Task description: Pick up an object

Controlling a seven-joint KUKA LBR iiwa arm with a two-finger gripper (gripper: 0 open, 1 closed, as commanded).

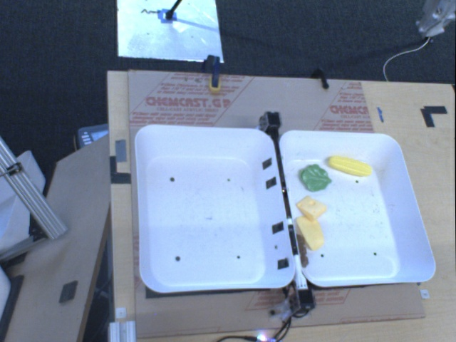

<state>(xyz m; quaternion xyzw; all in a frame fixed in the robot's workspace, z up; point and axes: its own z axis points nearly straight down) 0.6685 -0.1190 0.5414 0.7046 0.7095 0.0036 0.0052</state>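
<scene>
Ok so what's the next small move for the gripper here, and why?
Probably swing the gripper from the top right corner down over the right bin, toward the yellow corn-shaped piece: it lies apart from the other pieces.

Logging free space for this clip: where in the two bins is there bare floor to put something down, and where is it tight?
The left bin floor is bare from wall to wall. In the right bin, the right half and the front strip are bare. It is crowded near the divider: green piece, yellow corn-like piece, and two yellow pieces close together.
</scene>
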